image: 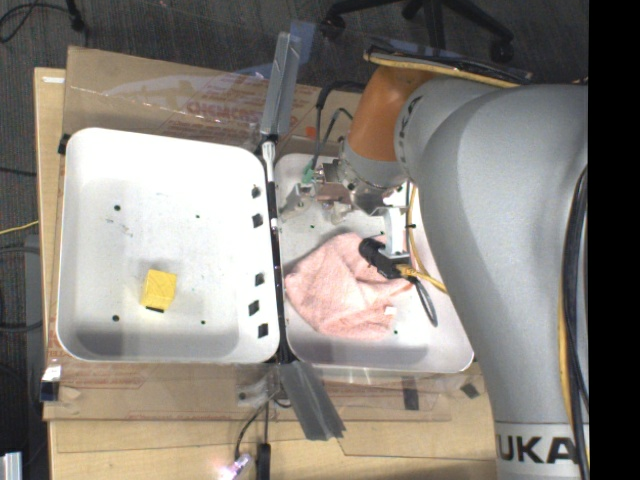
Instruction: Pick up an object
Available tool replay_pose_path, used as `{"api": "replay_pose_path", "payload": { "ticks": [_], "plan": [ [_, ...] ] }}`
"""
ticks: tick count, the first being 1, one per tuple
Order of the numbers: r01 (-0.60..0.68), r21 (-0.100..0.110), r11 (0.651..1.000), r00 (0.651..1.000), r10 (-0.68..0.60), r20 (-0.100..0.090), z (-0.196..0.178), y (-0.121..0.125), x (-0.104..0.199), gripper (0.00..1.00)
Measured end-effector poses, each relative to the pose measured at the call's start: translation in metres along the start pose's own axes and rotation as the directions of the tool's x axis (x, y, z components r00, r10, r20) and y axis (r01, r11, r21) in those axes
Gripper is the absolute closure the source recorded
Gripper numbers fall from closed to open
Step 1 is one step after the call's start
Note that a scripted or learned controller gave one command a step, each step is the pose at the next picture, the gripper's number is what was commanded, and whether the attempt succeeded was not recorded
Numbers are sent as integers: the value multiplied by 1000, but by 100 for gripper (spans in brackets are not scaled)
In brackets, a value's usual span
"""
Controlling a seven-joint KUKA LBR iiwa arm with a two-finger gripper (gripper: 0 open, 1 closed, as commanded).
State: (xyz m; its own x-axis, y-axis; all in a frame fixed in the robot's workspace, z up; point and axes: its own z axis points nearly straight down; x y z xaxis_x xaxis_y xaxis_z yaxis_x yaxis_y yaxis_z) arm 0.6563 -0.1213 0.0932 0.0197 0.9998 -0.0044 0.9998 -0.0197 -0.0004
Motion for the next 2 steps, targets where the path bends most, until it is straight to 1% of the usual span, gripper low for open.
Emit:
{"api": "replay_pose_path", "payload": {
  "ticks": [1, 2],
  "plan": [
    [-138, 0, 990, 990, 138, -4, 0, 2, -25, 0],
    [-106, 6, 994, 994, 106, -6, 1, 0, -11, 0]
  ]
}}
